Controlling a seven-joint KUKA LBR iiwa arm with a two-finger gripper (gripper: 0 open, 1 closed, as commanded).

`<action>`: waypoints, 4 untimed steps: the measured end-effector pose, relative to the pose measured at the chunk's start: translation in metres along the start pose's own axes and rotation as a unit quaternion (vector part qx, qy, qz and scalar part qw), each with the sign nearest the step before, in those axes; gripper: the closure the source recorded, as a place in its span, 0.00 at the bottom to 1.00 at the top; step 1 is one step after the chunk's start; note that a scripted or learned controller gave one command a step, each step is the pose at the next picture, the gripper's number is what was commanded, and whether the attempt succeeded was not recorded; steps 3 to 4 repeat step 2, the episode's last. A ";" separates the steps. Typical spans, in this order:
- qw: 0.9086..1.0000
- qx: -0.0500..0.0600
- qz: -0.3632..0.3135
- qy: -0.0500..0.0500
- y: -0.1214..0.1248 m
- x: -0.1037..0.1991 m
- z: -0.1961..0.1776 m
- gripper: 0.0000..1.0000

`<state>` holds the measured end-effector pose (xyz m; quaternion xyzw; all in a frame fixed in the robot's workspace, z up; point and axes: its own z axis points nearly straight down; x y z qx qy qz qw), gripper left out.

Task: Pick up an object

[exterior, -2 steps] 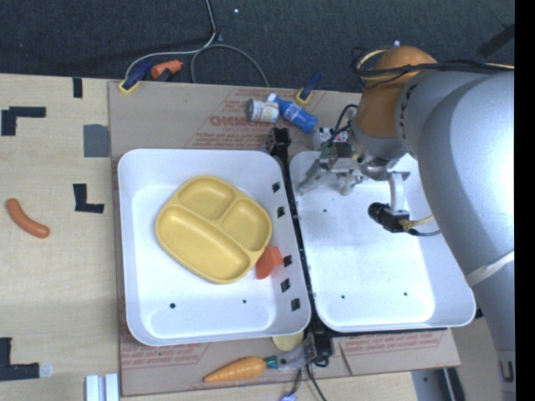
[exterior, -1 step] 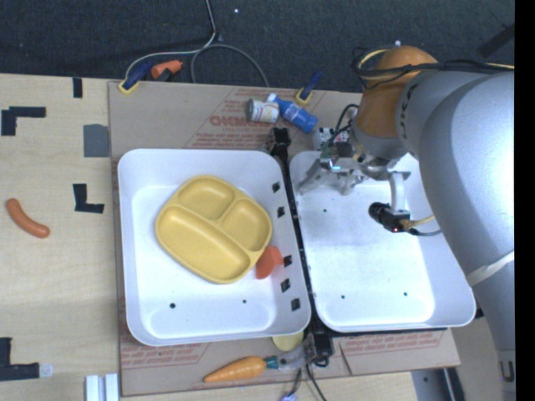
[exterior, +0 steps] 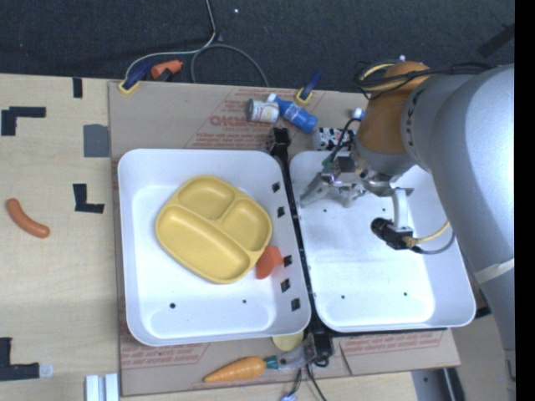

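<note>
Grey KUKA arm comes in from the right and bulks over the right bin, orange band above the wrist. Its gripper sits low over the upper left corner of that bin, near the divider between the bins; whether it is released or clenched cannot be told, and nothing is seen in its grasp. Left bin holds a yellow divided plate, lying flat and turned at a slant, roughly mid-bin. A small orange-red object lies touching the plate's lower right edge, close to the bin's right wall. Outside the bins: a toy carrot on the cardboard below the left bin, an orange sausage-shaped toy far left on the bench, well apart from all else, and a blue-and-white bottle lying on its side above the bins.
</note>
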<state>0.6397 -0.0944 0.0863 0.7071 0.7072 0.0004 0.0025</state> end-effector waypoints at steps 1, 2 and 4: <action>1.000 0.001 -0.001 0.002 0.030 -0.007 0.001 0.00; 1.000 0.000 -0.002 0.001 0.030 -0.007 -0.009 1.00; 1.000 0.000 -0.002 0.001 0.030 -0.007 -0.009 1.00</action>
